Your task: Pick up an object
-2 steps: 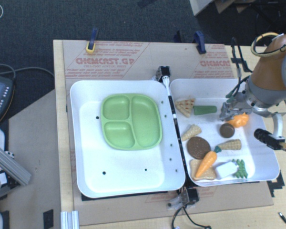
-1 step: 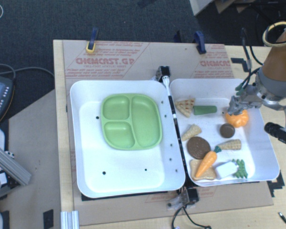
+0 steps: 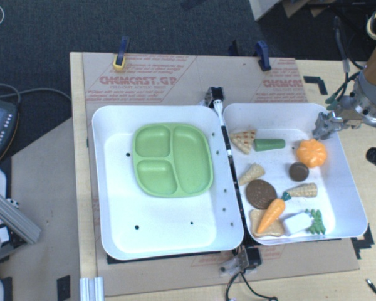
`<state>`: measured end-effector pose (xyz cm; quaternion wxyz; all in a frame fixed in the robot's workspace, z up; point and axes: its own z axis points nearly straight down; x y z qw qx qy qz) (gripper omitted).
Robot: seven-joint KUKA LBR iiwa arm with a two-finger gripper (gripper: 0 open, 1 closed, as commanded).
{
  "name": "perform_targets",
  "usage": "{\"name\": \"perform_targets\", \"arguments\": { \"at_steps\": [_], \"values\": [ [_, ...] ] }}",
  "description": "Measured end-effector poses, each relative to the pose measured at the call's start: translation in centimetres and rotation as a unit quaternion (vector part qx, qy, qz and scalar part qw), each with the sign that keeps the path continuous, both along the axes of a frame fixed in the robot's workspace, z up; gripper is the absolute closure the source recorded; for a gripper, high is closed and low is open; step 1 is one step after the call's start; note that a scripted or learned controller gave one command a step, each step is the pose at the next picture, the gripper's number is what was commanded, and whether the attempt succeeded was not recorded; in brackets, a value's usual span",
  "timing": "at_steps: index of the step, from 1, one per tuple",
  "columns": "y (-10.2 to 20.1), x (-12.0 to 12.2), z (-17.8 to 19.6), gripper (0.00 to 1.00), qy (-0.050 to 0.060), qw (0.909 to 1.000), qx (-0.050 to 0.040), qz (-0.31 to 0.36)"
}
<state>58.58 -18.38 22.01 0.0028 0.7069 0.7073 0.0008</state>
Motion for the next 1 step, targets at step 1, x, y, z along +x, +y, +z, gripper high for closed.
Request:
{"name": "perform_targets", "arguments": {
  "at_steps": [1],
  "values": [
    [-0.04,0.08,0.30,1.00,0.002,1.0000,0.0009,0.000]
  ]
}}
